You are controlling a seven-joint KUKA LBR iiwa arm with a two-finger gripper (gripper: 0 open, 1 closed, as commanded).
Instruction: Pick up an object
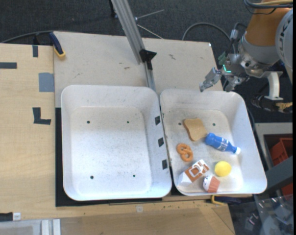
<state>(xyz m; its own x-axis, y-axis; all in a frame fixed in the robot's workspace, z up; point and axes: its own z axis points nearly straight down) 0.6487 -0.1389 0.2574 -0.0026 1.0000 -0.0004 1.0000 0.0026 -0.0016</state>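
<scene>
Jaws look apart, nothing between them; gripper (217,79) hovers just beyond the right bin (246,112) far rim. Pre-grasp step, I'd say. Blue bottle (221,143) lies mid-bin; next move needs descent over it.

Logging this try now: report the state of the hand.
Hand: above the far rim of the right bin, nothing between its fingers; open or closed cannot be told.
</scene>
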